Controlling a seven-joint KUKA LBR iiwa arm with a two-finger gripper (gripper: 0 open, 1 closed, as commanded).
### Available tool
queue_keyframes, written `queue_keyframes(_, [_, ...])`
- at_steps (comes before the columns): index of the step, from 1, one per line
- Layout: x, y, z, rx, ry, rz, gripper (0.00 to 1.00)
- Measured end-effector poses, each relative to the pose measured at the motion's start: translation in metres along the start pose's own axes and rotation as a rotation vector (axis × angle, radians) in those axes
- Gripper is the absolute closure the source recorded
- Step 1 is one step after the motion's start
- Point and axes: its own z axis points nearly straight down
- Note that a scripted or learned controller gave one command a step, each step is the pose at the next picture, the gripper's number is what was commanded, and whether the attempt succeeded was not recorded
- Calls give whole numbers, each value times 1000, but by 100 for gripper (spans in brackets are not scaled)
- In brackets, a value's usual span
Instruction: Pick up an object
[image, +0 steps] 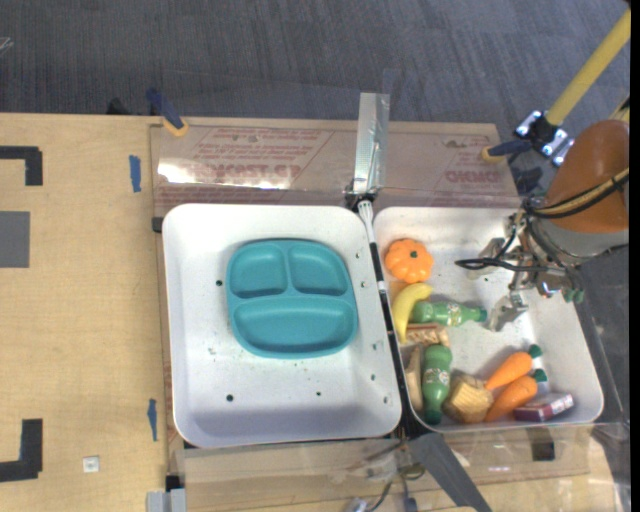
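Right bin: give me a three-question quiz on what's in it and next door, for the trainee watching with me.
1. True or false: the teal divided plate lies in the left bin.
2. Which item lies nearest the far left corner of the right bin? A) the orange pumpkin B) the two carrots C) the green bottle
3. Fill in: the yellow banana lies against the bin's ____ wall.

Key: 1 true. 2 A; the carrots lie near the front right, and the bottle lies mid-bin beside the banana. 3 left, the wall shared with the other bin. The gripper hangs over the right bin's right half, above bare floor.
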Motion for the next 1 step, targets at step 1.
queue_keyframes(1, [76, 46, -2, -2, 0, -92, 0])
